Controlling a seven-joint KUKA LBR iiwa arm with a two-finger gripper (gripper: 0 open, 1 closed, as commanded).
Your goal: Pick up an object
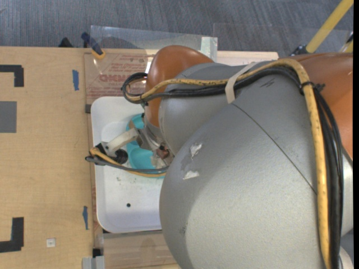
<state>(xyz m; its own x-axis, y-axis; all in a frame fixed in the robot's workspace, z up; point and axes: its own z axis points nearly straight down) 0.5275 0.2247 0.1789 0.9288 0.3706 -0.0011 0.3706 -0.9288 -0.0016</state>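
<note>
My grey arm (252, 167) covers most of the view and reaches down into the white bin (120, 214) on the left. The gripper (137, 144) sits low in the bin's upper half, largely hidden under the wrist and its orange band (174, 63). Teal shapes (140, 158) show right at the gripper, one above and one below a white part (118, 143). Whether they are loose objects or held, I cannot tell. A yellow and black cable (106, 157) loops out to the left of the gripper.
The bin's lower floor shows bare white with a small dark speck (128, 205). A tan board (45, 150) lies left of the bin. A clear plastic sheet (120, 72) covers the bench behind the bin. The arm hides everything to the right.
</note>
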